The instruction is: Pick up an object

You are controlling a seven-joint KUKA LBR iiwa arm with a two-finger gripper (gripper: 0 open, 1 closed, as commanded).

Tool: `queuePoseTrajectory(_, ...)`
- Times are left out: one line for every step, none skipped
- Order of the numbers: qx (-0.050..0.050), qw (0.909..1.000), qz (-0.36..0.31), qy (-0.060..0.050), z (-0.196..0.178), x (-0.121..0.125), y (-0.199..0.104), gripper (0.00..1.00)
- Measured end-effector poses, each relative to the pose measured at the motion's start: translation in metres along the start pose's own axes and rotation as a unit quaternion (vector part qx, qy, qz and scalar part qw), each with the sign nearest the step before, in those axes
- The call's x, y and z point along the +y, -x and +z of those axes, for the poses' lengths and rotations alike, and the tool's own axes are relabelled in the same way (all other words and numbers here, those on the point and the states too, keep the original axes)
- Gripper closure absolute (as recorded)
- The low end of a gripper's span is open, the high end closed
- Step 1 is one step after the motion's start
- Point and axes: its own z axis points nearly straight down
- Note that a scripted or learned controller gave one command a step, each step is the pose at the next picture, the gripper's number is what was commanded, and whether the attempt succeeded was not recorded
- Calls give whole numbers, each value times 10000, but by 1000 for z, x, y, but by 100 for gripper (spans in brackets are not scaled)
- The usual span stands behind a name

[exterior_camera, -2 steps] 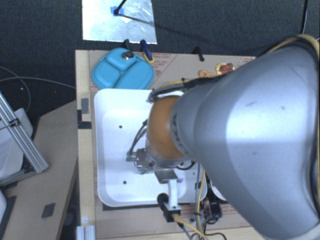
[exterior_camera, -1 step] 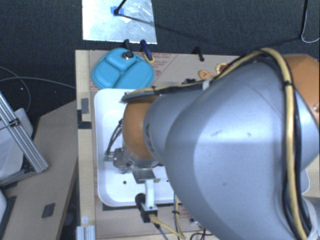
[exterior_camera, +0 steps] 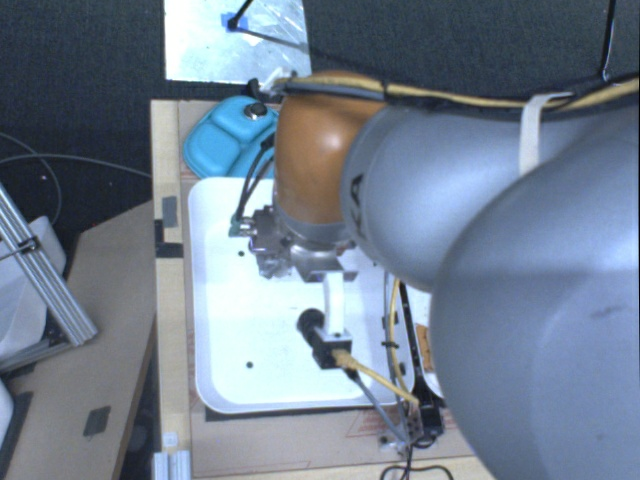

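Gripper [exterior_camera: 282, 256]: low over the white bin [exterior_camera: 225, 308], near the middle of its far edge. You can't tell whether it is open or shut, because the wrist covers it from above.
Held: you can't confirm anything.
Bin floor: bare white beside the gripper, apart from two dark specks [exterior_camera: 243, 255]. One is just left of the gripper, the other toward the near-left corner. They're too small to identify, probably marks.
Blue object [exterior_camera: 222, 140]: a pale blue rounded shell at the bin's far-left corner. It touches or overlaps the far rim, can't tell which. I'd treat it as your only real pick candidate.
Gap: the gripper is near the blue object but apart from it, on the bin-centre side.
Arm [exterior_camera: 480, 228]: reaches in from the right and covers the bin's right edge.
Why this pose: it looks like a straight drop onto open floor, not aimed at the shell.
Risk: expect an empty grab. The curved shell against the rim could also slip.
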Motion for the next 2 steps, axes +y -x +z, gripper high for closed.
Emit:
queuePoseTrajectory(-31,10000,30,-79,16,-28,45,100)
queuePoseTrajectory(-20,10000,-10,-61,4,-26,42,100)
